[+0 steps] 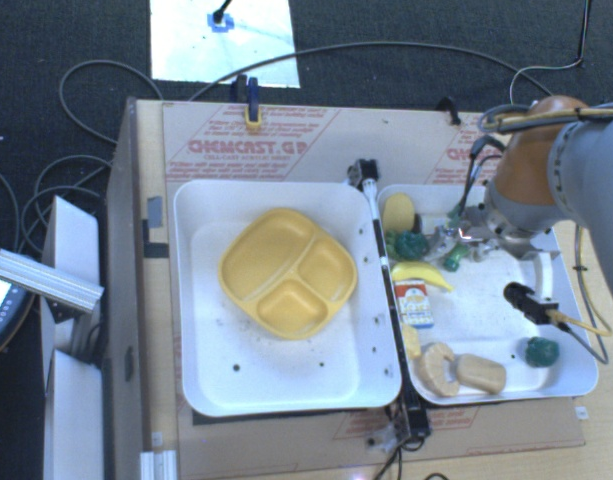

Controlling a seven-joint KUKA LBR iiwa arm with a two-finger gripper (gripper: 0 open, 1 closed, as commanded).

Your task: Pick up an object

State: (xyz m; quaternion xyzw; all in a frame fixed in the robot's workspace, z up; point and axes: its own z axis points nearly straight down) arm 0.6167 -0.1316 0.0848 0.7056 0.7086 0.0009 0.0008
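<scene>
Closest to the lens, at the right bin's (576, 373) front edge, sit a bagel-ish ring (433, 369) and a tan bread piece (480, 373), touching; further back there's a small carton (415, 302), a banana (422, 275), a yellow lemon (398, 211) and a dark green lump (410, 244); the gripper (464, 238) hangs just beside that lump, probably over a small green bit (452, 261); can't tell its state; left bin (201, 368) holds a yellow divided plate (286, 271).

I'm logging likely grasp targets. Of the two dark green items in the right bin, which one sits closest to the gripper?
The dark green item at the bin's upper left, beside the yellow lemon-like piece, lies just left of the gripper. The other green one sits near the bin's lower right corner.
</scene>
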